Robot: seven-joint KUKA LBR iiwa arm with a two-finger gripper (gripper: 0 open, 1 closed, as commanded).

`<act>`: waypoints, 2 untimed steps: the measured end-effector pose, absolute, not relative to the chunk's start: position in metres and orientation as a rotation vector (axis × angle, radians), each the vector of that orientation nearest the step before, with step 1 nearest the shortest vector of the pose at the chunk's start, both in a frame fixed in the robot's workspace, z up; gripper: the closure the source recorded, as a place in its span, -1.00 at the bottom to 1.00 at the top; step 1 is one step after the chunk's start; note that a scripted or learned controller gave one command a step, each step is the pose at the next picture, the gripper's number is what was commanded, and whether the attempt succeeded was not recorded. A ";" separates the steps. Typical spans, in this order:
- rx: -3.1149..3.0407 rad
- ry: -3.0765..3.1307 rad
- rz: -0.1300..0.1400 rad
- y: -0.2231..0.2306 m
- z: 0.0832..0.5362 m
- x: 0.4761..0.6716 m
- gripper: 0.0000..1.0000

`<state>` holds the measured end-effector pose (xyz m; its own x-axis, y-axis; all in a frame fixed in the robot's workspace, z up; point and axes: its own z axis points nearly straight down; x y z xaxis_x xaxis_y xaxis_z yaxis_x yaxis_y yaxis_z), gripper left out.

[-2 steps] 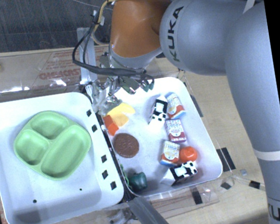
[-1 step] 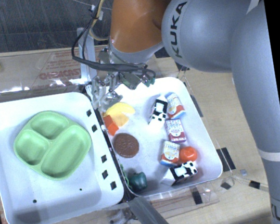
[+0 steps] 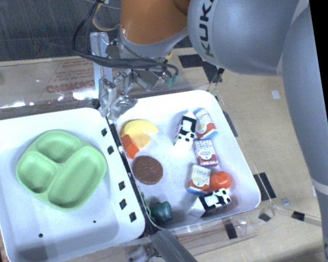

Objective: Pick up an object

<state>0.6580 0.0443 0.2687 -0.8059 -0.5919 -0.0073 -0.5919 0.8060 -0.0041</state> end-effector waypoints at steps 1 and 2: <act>-1.168 2.910 -0.001 0.100 0.268 0.657 1.00; -0.746 3.055 0.002 0.179 0.190 0.655 1.00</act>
<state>0.6549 0.1791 0.1896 -0.8874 -0.4610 0.0033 -0.4610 0.8874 0.0019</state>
